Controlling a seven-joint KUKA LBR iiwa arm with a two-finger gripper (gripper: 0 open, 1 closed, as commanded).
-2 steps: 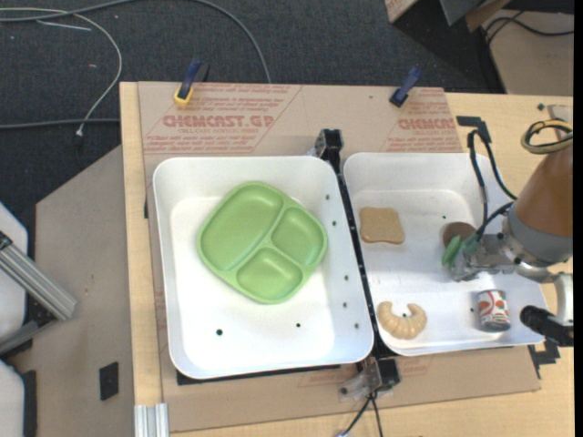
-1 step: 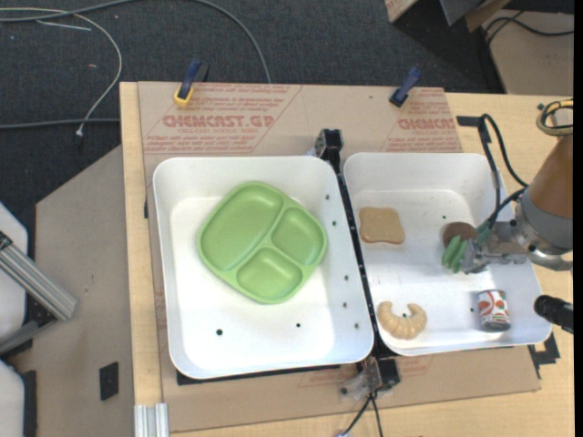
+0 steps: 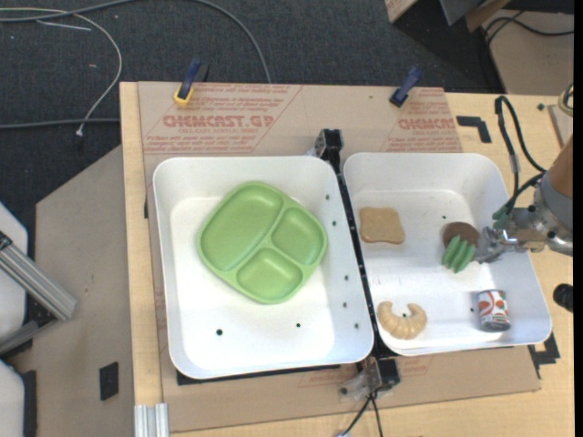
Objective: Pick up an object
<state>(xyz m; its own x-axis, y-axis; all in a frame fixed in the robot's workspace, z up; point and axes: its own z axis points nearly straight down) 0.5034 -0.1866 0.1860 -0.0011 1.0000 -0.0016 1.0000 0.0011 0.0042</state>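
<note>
Camera view: the gripper (image 3: 485,247) reaches into the right bin (image 3: 428,167) from the right. Brush (image 3: 458,247) touches its tip on the left, long axis running top to bottom. Cannot tell grip state. Can (image 3: 493,309) lies below the gripper.

Arm (image 3: 557,198) low at right edge

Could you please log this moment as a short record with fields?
left bin: light green three-compartment plastic plate
right bin: tan bread slice, pale croissant, red-and-white can lying on its side, green brush with brown end
gripper: at the right bin's right side, beside the green brush
grasp: cannot tell
</note>
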